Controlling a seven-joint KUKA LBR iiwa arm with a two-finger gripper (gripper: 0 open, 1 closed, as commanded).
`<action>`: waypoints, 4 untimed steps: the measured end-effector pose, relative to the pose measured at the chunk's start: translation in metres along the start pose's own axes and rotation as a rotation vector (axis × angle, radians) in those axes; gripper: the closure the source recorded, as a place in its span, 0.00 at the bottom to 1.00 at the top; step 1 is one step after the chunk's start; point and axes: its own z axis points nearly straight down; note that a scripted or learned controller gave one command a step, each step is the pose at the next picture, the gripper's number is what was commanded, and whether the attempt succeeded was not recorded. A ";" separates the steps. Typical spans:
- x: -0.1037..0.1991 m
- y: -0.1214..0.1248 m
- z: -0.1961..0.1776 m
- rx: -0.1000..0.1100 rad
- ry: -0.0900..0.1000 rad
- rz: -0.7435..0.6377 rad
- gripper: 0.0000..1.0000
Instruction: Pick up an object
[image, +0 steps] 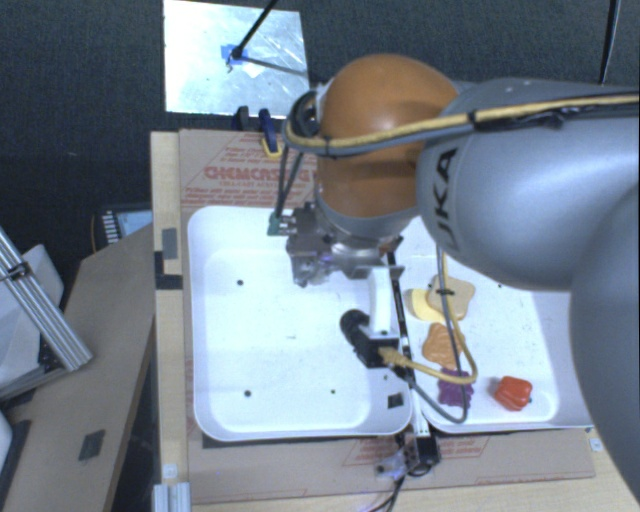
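My gripper (310, 268) hangs low over the back part of the left white bin (203, 330), below the orange wrist band. Its tip is hidden by its own grey body. In the right bin (560, 405) lie a pale yellow flat piece (447, 299), an orange lump (440, 345), a small purple thing (456, 392) and a red block (513, 392). All of these sit to the right of the gripper, apart from it, and the arm hides part of the right bin.
Both bins rest on a cardboard sheet (230, 170) on the bench. A metal frame (40, 310) stands at the far left, off the bench. A shiny foil sheet (235, 55) lies behind the bins.
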 end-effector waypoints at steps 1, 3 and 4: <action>-0.094 -0.026 -0.014 0.000 -0.002 0.007 1.00; -0.005 -0.049 -0.252 -0.014 0.008 -0.012 1.00; 0.043 0.009 -0.251 -0.004 0.003 -0.009 1.00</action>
